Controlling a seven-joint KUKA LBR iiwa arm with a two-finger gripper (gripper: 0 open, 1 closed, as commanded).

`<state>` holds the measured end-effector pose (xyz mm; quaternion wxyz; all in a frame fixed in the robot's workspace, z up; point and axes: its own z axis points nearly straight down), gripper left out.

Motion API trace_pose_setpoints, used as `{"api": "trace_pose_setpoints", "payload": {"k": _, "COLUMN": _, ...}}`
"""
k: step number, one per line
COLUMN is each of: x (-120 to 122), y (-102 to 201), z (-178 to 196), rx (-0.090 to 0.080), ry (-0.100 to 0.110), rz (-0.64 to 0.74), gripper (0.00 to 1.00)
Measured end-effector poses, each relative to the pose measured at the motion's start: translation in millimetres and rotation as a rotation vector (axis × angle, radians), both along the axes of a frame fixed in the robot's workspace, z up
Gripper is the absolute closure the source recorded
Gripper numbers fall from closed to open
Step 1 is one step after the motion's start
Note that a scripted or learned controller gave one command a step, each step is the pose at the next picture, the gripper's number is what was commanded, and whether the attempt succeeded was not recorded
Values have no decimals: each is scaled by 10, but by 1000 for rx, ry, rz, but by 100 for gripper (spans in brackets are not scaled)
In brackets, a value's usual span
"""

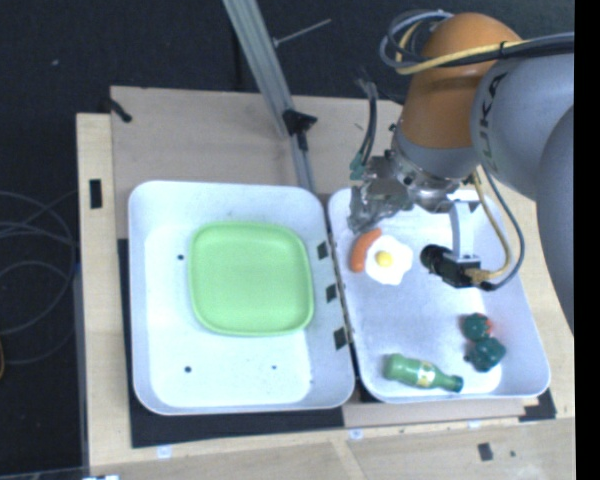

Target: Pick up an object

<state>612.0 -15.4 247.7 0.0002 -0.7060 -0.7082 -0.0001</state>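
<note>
Hovering low over the right bin's (525, 328) upper-left corner, the gripper (372, 211) is sitting just above an orange carrot-like piece (359, 252) that lies beside a fried-egg toy (388, 260); whether it is gripping anything, I cannot tell. Nothing is looking lifted yet: green bottle (421, 372) and teal toy (483, 345) are lying untouched, green plate (251, 277) resting in the left bin (155, 298), so the pick itself is seemingly remaining.
</note>
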Motion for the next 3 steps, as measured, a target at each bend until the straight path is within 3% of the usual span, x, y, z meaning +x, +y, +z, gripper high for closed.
{"api": "trace_pose_setpoints", "payload": {"k": 2, "x": -49, "y": 1047, "z": -116, "rx": 0, "ry": 1, "rz": 1, "gripper": 100}}
{"api": "trace_pose_setpoints", "payload": {"k": 3, "x": -46, "y": 1025, "z": -108, "rx": 0, "ry": 0, "rz": -3, "gripper": 0}}
